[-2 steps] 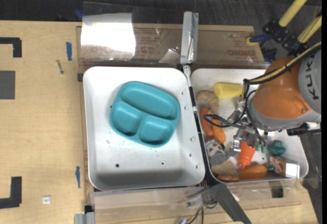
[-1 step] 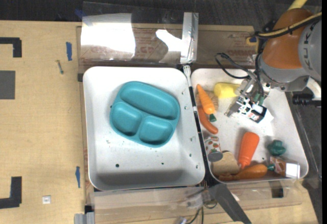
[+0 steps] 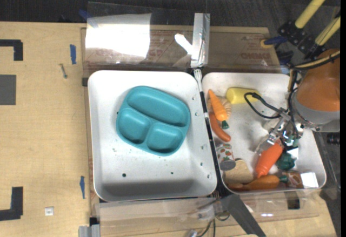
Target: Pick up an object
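Over the right bin [image 3: 319, 171], we found the gripper [image 3: 280, 137] lowered just above an orange toy carrot [image 3: 268, 159], presumably lined up for a grasp; whether its jaws were clenched we could not tell.

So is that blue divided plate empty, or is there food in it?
Empty. The teal divided plate lies flat in the left bin, its three compartments showing bare teal.
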`<state>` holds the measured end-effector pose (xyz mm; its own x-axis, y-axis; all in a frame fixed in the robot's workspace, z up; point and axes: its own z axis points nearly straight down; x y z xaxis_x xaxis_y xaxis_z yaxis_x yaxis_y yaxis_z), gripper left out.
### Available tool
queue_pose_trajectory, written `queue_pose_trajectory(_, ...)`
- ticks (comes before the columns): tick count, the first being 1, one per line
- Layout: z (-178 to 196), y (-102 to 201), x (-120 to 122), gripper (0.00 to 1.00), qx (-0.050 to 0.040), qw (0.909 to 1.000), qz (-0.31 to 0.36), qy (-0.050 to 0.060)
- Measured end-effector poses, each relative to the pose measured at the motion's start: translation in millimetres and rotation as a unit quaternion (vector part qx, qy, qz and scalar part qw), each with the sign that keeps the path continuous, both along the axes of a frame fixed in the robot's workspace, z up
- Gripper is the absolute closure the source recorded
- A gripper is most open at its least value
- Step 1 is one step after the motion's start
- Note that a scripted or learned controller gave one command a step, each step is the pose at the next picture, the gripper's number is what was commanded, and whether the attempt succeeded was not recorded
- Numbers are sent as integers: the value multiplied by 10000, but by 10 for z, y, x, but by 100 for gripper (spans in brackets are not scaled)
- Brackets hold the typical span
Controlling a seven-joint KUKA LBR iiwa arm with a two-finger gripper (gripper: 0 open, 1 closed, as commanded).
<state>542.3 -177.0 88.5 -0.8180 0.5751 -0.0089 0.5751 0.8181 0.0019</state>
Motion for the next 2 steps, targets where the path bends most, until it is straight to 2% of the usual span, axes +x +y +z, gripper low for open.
queue_pose_trajectory(1,1,-58,-371,0,19,10000,43,-28)
queue_pose_trajectory(2,132,-58,-335,100,-3,10000,56,-80)
